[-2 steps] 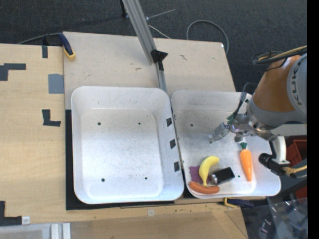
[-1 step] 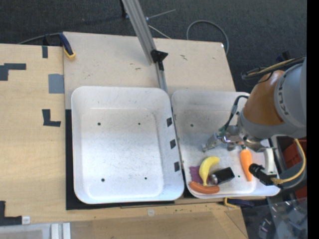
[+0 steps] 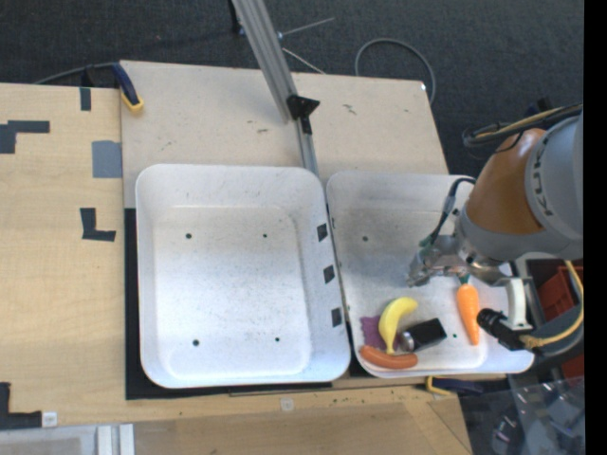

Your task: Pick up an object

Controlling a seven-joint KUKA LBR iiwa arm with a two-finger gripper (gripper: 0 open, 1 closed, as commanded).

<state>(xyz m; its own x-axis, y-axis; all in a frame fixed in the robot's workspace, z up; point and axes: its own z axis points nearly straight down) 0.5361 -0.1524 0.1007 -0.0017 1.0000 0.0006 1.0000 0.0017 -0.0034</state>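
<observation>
The right bin (image 3: pixel 379 216) holds a yellow banana (image 3: pixel 395 318), an orange carrot (image 3: pixel 468 313), a red-orange sausage-shaped piece (image 3: pixel 387 357), a small black block (image 3: pixel 425 334) and a purple scrap (image 3: pixel 368 329), all near its front edge. My gripper (image 3: pixel 429 262) hangs over the right side of this bin, just behind the banana and left of the carrot. It touches none of them. The grey and orange wrist above hides most of it.
The left bin (image 3: pixel 228 273) lies beside the right one, with a raised divider (image 3: pixel 324 254) between them. A metal rail (image 3: pixel 270 55) slants down from the back. A clamp (image 3: pixel 128 88) sits at the back left of the bench.
</observation>
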